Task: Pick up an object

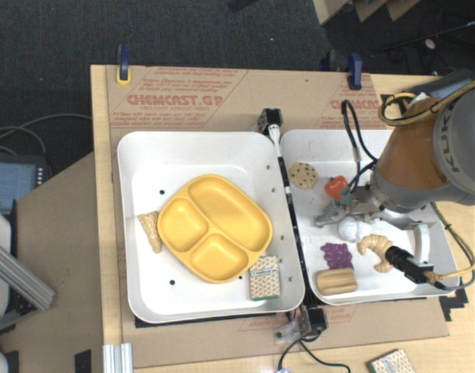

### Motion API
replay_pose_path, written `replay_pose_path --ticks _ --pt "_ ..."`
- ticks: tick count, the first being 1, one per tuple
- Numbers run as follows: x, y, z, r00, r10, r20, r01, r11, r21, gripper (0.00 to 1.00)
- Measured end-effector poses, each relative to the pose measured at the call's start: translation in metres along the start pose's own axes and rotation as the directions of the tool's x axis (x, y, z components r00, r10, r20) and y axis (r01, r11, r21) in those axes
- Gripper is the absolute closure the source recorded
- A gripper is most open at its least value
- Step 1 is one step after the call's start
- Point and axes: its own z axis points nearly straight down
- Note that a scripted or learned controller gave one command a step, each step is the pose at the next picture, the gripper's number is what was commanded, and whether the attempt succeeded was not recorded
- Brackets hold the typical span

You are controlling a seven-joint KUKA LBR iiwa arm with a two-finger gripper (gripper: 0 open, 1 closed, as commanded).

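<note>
Bench [183,99]: 2 shallow white bins sitting side by side on a brown board.

Left bin [136,162]: 1 yellow divided plate [214,228] with 3 compartments lying at its middle; 1 tan wafer-like piece [151,231] touching the plate's left edge; 1 small patterned box [264,277] resting against the plate's lower right.

Right bin [315,140]: 1 round cookie [302,175] near the dividing wall; 1 red item [336,185] just beside it; 1 white ball [348,229]; 1 purple grape cluster [337,254]; 1 tan bread-like block [336,282] near the front wall; 1 croissant-like piece [375,247].

Arm [424,158]: reaching in from the right, gripper [334,210] hanging low over the right bin, between the red item and the white ball.
</note>
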Motion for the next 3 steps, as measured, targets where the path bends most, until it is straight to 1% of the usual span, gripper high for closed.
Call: replay_pose_path --ticks 1,2,3 --pt "0.025 0.034 -0.007 1.0 -0.005 0.002 0.005 1.0 -0.009 0.0" --pt "0.017 0.094 -0.008 1.0 -0.003 0.003 0.003 1.0 -0.011 0.0" --pt "0.017 0.09 -0.017 1.0 -0.001 0.001 0.001 1.0 -0.001 1.0"
